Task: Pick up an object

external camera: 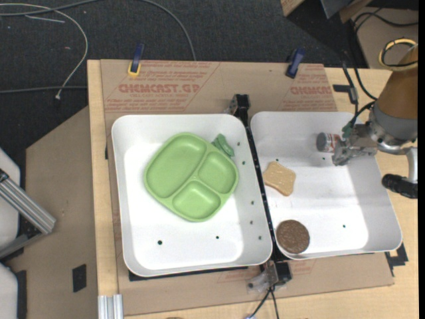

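A tan slice of toast (279, 178) lies flat at the left side of the right bin (372, 238) (a brown cookie (293, 236) sits nearer the front rim). The gripper (337, 153) hovers well apart over the bin's upper right; whether it is released or clenched cannot be told.

The flat brown cardboard sheet (199, 78) under the two bins carries red print along its far edge: "CHEMCAST GP" reads near the far left corner, and the same word "CHEMCAST" shows again, partly cut off, near the far right corner.
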`<action>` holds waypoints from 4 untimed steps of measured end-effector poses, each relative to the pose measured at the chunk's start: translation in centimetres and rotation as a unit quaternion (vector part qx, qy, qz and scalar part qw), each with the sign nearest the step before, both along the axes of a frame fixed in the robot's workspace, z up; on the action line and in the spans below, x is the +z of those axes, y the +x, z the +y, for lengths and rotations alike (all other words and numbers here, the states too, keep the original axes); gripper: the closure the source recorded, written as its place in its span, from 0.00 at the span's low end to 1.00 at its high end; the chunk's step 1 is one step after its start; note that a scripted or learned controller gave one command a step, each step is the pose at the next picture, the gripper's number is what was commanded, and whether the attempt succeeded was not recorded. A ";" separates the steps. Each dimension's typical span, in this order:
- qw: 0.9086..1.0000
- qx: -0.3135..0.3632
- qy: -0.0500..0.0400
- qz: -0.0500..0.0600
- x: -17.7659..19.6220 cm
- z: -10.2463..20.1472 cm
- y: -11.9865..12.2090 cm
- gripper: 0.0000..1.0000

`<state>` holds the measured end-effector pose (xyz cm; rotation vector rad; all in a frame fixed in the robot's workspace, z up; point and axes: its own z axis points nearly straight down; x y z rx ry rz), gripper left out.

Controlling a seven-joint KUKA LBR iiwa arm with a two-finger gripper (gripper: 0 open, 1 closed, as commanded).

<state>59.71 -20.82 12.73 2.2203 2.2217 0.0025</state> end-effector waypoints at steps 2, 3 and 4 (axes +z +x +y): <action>1.000 0.000 -0.001 -0.003 10.5 0.8 -0.9 1.00; 1.000 0.000 -0.001 -0.002 14.6 0.8 -0.8 1.00; 1.000 0.002 0.001 0.002 13.2 5.6 -1.2 1.00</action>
